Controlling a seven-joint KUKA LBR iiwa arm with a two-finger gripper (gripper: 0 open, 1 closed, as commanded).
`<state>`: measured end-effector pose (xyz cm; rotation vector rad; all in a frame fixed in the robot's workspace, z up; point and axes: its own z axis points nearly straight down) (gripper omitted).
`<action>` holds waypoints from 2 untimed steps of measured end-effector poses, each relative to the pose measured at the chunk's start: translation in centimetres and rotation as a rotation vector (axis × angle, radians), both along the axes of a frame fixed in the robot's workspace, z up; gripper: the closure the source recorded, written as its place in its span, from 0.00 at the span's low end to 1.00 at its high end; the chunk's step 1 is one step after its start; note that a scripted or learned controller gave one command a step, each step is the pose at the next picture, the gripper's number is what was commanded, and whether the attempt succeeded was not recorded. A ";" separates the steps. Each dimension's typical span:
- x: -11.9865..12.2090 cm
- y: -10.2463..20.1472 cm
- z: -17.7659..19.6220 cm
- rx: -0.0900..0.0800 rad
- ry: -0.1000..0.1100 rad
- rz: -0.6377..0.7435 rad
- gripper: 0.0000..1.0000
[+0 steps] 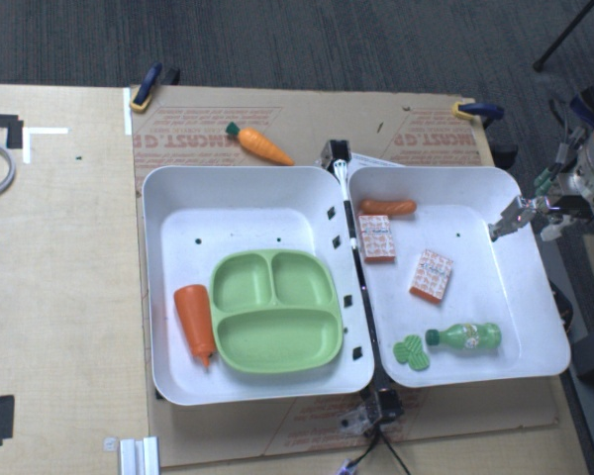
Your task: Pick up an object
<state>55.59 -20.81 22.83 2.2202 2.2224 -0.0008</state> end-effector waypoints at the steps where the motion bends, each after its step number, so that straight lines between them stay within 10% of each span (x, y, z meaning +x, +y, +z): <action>1: -0.7 5.9 -5.0 0.001 0.001 -0.326 0.00; 2: -2.4 10.5 -13.6 0.001 0.001 -0.284 0.00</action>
